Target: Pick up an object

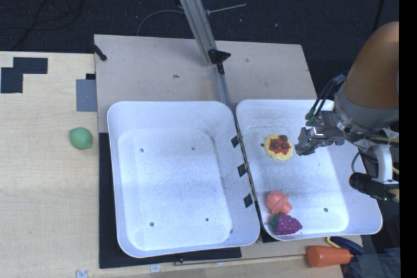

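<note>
One claw point(306, 145) is hanging over the right bin point(339, 221), and you are looking at its dark fingers pointing toward that bin's middle; whether they are parted or closed, you cannot tell, and nothing is showing between them. Just beside it, on its left, a yellow and red toy point(279, 147) is lying on the bin floor, apart from the claw. Nearer the front wall, a pink toy point(279, 202) is touching a purple grape bunch point(287, 225). Beyond the bin's front rim, an orange carrot point(328, 256) is resting on the table point(45, 205). Past the left bin point(130, 115), a green ball point(81, 138) is sitting on the table. By your reckoning, the pick is standing undone: approach made, grasp and lift remaining.
</note>
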`<state>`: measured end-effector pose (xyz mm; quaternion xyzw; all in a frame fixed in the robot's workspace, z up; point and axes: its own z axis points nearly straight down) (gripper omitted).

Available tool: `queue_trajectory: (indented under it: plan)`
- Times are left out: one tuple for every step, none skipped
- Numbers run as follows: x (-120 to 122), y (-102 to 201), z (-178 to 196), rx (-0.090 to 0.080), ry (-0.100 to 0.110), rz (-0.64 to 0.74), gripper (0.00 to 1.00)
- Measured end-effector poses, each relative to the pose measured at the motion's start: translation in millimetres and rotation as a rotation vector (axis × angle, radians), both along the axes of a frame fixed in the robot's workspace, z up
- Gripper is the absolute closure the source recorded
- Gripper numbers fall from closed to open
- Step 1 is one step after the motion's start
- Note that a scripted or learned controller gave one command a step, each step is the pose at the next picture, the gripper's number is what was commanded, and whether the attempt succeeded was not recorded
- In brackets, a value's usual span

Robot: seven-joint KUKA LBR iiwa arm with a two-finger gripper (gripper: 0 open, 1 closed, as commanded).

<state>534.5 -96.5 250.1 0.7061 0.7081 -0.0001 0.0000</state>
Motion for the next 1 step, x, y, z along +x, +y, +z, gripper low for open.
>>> queue_trajectory:
  plan:
    - [13.3,50.4,5.8,0.001,0.000,0.001,1.00]
